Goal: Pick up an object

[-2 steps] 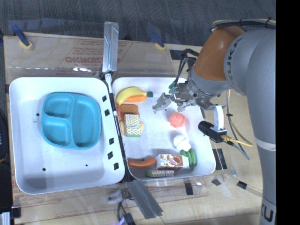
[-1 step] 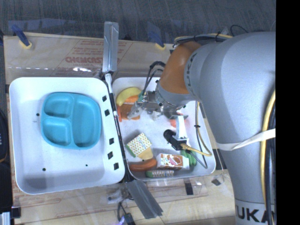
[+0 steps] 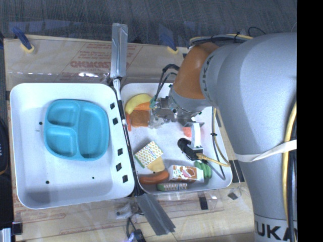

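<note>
Gripper (image 3: 160,112), its grip state impossible to tell, hovers in the right bin (image 3: 222,178) just beside the orange block (image 3: 139,118) to its left.

Two bins are set side by side on the bench: a divided tray (image 3: 76,128) lies in the left bin (image 3: 30,185), and the right bin (image 3: 222,178) is reached into from the right by the arm (image 3: 242,89). In the right bin, a banana (image 3: 137,102) is placed at the far end, a patterned block (image 3: 148,154) near the middle, and a small carton (image 3: 183,173) with a sausage (image 3: 153,177) to its left at the near end.
</note>
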Robot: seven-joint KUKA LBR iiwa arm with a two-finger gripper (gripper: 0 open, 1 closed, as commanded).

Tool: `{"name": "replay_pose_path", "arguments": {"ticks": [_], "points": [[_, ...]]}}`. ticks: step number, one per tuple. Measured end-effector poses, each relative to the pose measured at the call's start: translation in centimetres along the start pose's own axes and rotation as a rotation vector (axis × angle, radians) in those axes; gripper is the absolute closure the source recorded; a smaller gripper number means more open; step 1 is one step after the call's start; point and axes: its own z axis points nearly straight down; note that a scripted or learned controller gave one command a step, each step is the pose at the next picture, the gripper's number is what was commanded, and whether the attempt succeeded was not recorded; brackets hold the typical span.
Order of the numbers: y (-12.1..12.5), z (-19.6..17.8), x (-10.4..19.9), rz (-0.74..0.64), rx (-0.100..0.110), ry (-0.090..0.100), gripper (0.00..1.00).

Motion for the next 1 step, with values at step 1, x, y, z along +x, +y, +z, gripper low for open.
{"name": "replay_pose_path", "arguments": {"ticks": [1], "points": [[0.00,0.00,-0.01,0.000,0.000,0.000,0.00]]}}
